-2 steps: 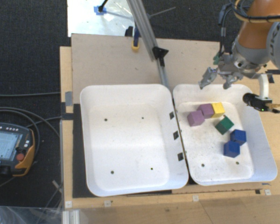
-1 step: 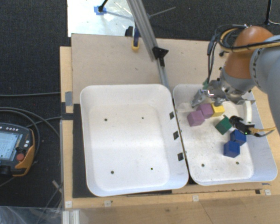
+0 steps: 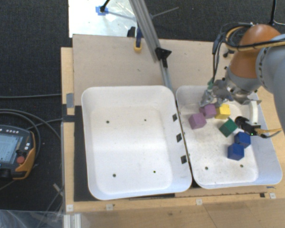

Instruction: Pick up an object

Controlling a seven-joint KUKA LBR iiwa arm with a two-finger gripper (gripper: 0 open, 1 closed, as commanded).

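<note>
The right bin (image 3: 256,175) holds several small blocks. Two purple blocks lie near its upper left, one (image 3: 197,121) lower and one (image 3: 209,110) right under the gripper. A yellow block (image 3: 223,111) sits beside them, a green block (image 3: 227,127) below it, and two blue blocks (image 3: 242,139) (image 3: 235,151) further down. My gripper (image 3: 208,99) hangs low over the upper purple block, at the bin's top left part. Nothing visibly sits between its fingers.
The left bin (image 3: 92,127) lies beside the right one, sharing a rim with black clips (image 3: 179,137). A slanted metal pole (image 3: 149,32) crosses the bench behind the bins. A teach pendant (image 3: 9,151) rests off the bench at left.
</note>
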